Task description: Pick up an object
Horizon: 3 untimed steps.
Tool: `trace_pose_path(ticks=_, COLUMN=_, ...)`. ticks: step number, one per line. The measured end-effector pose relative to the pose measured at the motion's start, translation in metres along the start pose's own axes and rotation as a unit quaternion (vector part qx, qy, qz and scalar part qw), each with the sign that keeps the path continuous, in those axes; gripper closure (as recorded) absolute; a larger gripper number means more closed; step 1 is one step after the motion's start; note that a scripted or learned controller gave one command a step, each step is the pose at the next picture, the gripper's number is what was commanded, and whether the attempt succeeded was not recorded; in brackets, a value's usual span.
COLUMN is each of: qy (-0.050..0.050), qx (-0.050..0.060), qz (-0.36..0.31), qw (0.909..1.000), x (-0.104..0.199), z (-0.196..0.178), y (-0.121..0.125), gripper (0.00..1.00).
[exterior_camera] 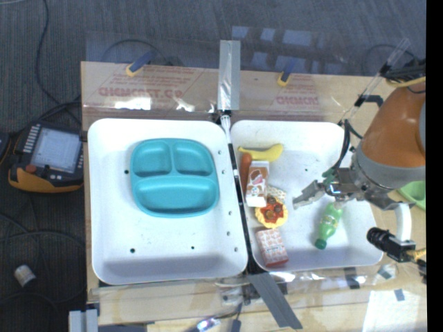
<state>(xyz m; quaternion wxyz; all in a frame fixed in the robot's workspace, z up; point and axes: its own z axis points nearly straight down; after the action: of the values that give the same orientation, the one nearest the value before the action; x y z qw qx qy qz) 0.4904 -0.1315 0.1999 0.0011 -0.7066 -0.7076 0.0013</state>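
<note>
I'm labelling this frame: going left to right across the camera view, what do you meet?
Handheld controller → teal divided plate → cluster of toy food → green bottle → orange arm band.

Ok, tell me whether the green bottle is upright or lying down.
Lying down: the green bottle rests on its side on the right bin floor.

A: What is cut off? 
B: The arm (pixel 396 133) is cropped by the right edge.

A: And the gripper (pixel 311 194)? 
B: Its fingers are blurred; their state cannot be told.
</note>
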Motion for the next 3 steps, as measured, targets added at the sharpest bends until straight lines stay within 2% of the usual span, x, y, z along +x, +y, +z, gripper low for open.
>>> trace_pose_path(ticks=1, qy=0.001, qx=0.000, qz=-0.063, qw=0.9980, x=-0.061, z=0.056, y=-0.007, gripper=0.00)
trace_pose_path(ticks=2, qy=0.003, qx=-0.005, qz=-0.057, qw=0.9984, x=-0.074, z=0.110, y=-0.002, gripper=0.00)
trace_pose_path(ticks=3, qy=0.000, qx=-0.001, qz=0.005, qw=1.0000, x=-0.029, z=0.042, y=0.018, gripper=0.00)
